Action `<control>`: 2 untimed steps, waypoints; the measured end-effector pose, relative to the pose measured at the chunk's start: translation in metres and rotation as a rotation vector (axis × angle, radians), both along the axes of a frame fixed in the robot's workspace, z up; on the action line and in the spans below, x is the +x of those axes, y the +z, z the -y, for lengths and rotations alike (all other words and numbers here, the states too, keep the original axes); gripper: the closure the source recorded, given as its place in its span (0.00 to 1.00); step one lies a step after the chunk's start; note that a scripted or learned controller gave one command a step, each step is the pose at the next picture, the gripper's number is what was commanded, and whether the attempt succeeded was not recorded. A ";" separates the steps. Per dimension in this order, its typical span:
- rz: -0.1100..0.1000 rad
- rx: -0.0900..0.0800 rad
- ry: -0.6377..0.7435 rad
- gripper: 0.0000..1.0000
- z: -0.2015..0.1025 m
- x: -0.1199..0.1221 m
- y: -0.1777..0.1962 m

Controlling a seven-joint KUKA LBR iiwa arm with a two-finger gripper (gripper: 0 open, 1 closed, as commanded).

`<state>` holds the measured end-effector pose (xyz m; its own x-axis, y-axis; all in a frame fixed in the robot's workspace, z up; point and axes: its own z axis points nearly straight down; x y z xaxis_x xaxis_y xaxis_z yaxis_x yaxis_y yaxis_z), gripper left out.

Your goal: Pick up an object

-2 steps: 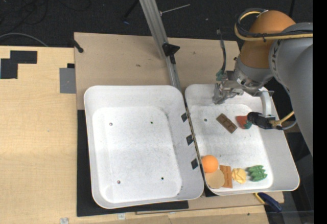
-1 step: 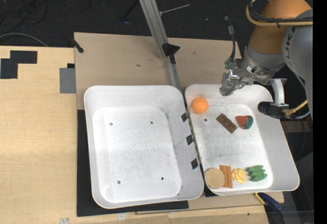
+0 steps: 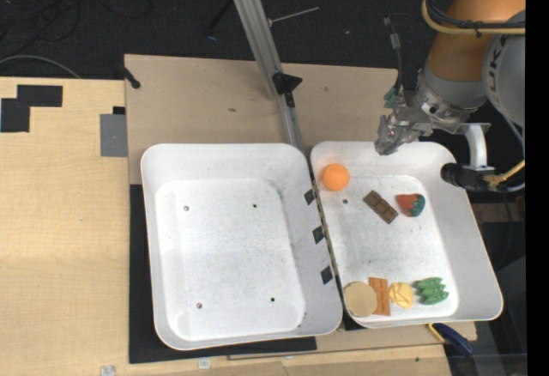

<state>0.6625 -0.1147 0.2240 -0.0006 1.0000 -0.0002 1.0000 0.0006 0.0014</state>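
The right bin (image 3: 467, 228) holds an orange ball (image 3: 334, 177) near its far left corner. A brown chocolate bar (image 3: 380, 206) lies mid-bin, with a red strawberry-like toy (image 3: 411, 204) just right of it. Along the near edge sit a tan round cookie (image 3: 360, 299), an orange wafer (image 3: 380, 295), a yellow piece (image 3: 401, 294) and a green leafy toy (image 3: 431, 289). My gripper (image 3: 390, 141) hangs above the far rim of the right bin, up and to the right of the ball, with nothing visible in it.
The left bin (image 3: 163, 194) adjoins the right one, joined by black clips (image 3: 318, 233). A slanted aluminium rail (image 3: 262, 39) rises behind the bins. A black fitting (image 3: 463, 174) sits by the right bin's right rim.
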 end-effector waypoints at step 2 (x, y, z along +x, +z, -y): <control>-0.006 0.003 0.003 1.00 -0.098 -0.066 0.009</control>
